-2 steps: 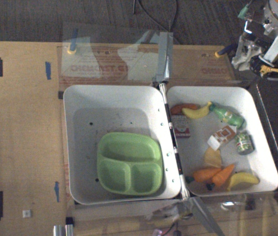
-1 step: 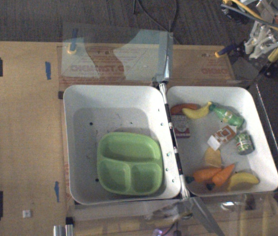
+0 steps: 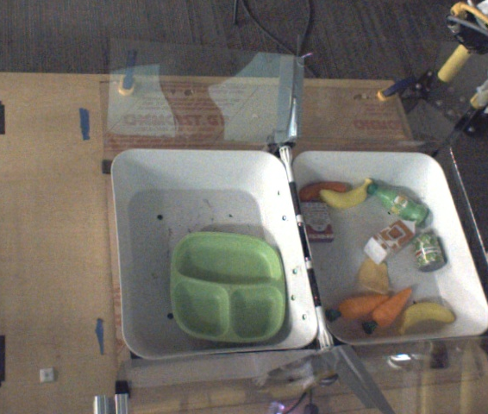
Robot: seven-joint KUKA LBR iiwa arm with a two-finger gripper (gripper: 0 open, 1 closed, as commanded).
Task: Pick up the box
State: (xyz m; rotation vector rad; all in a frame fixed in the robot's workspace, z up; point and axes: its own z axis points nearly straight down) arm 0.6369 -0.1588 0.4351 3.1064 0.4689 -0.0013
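A small brown-and-white box (image 3: 390, 239) lies tilted near the middle of the right bin (image 3: 466, 231), between a green bottle (image 3: 397, 202) and a green can (image 3: 429, 251). A second small box, red and white (image 3: 317, 221), rests against the bin's left wall, just below a banana (image 3: 346, 197) and a red sausage (image 3: 323, 186). Nothing covers or touches either box from above.
A yellow wedge (image 3: 372, 276), two carrots (image 3: 380, 305) and a yellow fruit (image 3: 425, 316) lie along the right bin's front. The left bin (image 3: 140, 214) holds a green divided plate (image 3: 227, 286). Clamps with yellow handles (image 3: 455, 59) stand off the bench at top right.
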